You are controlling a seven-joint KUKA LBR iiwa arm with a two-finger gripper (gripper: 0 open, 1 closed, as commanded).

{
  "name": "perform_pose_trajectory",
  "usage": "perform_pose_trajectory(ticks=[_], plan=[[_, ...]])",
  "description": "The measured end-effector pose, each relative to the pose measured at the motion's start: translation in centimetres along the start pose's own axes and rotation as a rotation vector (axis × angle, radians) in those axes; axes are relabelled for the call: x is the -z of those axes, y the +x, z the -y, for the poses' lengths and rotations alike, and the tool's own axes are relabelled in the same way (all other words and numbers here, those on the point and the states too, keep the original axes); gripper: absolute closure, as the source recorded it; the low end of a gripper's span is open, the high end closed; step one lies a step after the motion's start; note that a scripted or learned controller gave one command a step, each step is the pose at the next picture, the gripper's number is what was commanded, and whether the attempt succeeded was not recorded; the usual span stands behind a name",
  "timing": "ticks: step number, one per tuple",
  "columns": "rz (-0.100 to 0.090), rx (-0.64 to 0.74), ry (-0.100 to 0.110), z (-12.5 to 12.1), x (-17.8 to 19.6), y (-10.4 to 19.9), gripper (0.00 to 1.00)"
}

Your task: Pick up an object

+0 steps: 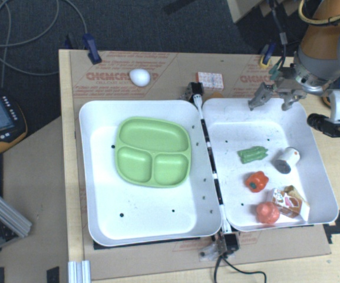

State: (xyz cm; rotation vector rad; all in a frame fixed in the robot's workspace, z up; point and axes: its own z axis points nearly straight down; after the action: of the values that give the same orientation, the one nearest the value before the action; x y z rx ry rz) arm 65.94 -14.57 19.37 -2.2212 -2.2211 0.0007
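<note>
Pink ball lies well below the spread hand.

Green pepper, red pepper, right bin.

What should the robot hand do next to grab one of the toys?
Probably move toward the camera and lower over the green pepper. The gripper hangs open above the right bin's far edge, holding nothing, and the pepper is the nearest toy with space around it.

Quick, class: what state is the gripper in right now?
Gripper: jaws open, holding nothing, above the far edge of the right bin.
</note>
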Motion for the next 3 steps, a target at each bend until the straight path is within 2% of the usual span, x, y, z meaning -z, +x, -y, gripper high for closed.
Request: perform_pose_trajectory(ticks=[1, 2, 3], plan=[[-0.001, -0.001, 0.002, 6.4, -7.4, 1.4, 0.0], [-0.001, -0.001, 0.002, 8.6, -11.0, 2.9, 0.0], [-0.001, -0.001, 0.002, 17.0, -10.4, 3.8, 0.0]])
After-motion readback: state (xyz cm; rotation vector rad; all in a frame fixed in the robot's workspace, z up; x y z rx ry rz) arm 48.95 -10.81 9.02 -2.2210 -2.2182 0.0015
